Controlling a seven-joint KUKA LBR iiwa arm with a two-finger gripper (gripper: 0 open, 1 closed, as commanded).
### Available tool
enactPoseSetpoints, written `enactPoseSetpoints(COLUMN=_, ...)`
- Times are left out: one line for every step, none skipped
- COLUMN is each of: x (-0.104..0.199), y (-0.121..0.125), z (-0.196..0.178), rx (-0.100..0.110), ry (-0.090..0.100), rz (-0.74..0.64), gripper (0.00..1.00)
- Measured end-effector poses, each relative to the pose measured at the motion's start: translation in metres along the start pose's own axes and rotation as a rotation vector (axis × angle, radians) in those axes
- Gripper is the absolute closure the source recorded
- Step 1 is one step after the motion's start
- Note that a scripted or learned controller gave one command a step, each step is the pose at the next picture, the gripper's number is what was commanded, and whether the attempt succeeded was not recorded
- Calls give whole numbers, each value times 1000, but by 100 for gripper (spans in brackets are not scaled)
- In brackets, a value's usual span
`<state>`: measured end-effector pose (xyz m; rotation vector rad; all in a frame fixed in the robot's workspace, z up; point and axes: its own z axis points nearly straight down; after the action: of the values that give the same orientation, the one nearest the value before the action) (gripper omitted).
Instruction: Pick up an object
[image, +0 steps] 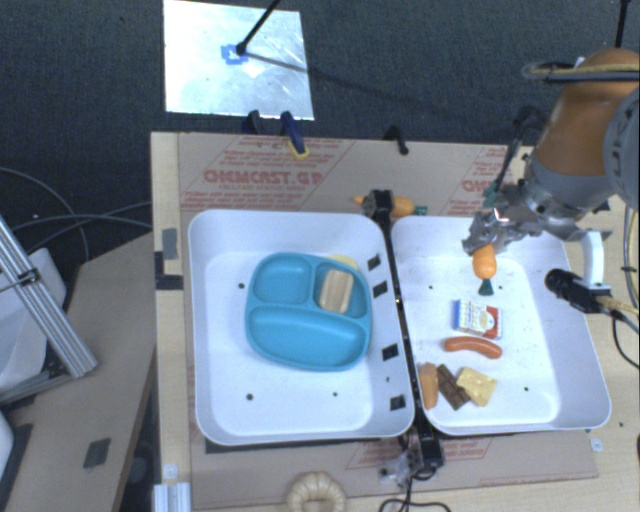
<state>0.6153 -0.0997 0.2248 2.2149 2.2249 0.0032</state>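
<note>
The tool (487, 238) hung over the right bin (560, 400), with the orange carrot (485, 265) directly beneath its tip (grip or mere overlap, I could not tell). Its fingers were too blurred to judge. The arm (590, 130) was cut off at the frame's right.

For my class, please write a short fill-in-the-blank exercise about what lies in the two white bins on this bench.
1. The blue tray lies in the ____ bin.
2. A slice of bread sits in one of the tray's ____ compartments.
3. The sausage lies just below the small ____ carton.
4. The gripper is right above a toy ____ in the right bin.

Missing words: left; small; red and white; carrot
</note>
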Motion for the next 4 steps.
enactPoseSetpoints(x=52, y=-32, z=2, rx=4, ry=2, rz=-4, gripper=100)
enactPoseSetpoints(x=101, y=-68, z=6, rx=6, ry=2, rz=-4, gripper=100)
enactPoseSetpoints(x=124, y=-105, z=-9, rx=4, ry=2, rz=-3, gripper=100)
enactPoseSetpoints(x=125, y=-103, z=11, rx=5, ry=0, rz=3, gripper=100)
